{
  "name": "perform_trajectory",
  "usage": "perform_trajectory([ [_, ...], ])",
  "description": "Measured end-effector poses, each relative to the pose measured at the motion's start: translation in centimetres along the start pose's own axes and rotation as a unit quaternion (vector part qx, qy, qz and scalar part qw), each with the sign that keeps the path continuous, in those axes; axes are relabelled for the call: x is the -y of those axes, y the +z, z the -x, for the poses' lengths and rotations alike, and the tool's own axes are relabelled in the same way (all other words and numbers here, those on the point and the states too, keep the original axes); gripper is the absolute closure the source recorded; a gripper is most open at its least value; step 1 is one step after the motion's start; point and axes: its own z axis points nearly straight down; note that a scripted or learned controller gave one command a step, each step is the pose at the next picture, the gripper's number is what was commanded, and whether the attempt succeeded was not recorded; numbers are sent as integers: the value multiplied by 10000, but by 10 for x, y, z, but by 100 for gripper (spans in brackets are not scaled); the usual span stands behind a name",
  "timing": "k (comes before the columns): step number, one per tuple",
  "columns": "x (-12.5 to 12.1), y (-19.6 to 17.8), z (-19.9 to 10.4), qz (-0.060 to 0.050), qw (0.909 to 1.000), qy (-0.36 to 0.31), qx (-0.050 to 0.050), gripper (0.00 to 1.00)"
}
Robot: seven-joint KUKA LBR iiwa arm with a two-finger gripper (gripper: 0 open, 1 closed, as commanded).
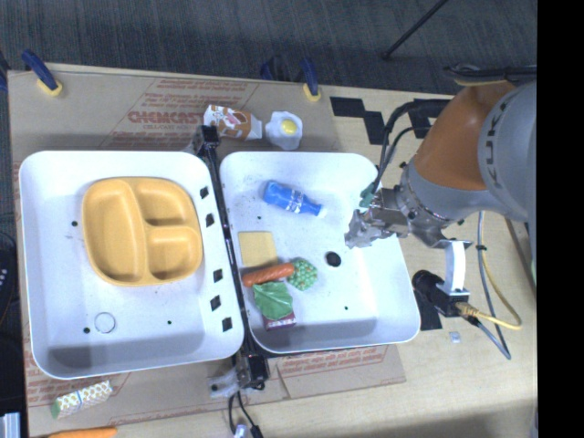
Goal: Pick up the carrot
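Camera view, claw: the gripper [358, 234] hangs over the right-hand part of the right bin [388, 322], low and close to its floor; whether it is released or clenched I cannot tell from where I stand
Arm: grey, with the orange band [461, 144] just up and to the right of the claw, reaching in from the right edge
Dark spot: a small black mark [333, 260] on the bin floor, just below and left of the claw
Green ball: a knobbly green thing [303, 274] further left and a little lower than the claw
Carrot: the carrot [267, 273] lies flat on the floor of the same bin, well left of the claw and lower, its tip touching the green ball; nothing grips it
Yellow square: a flat yellow piece [256, 245] just above the carrot
Green packet: a green and red packet [274, 303] just below the carrot
Blue bottle: a blue bottle [292, 199] on its side, up and left of the claw
Left bin: the left bin [46, 272] lies far left of the claw and holds a yellow divided tray [142, 228]
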Motion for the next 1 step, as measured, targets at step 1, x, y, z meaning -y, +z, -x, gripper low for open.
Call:
perform_trajectory([
  [1,45,-13,-89,-19,9997,255,-6,100],
])
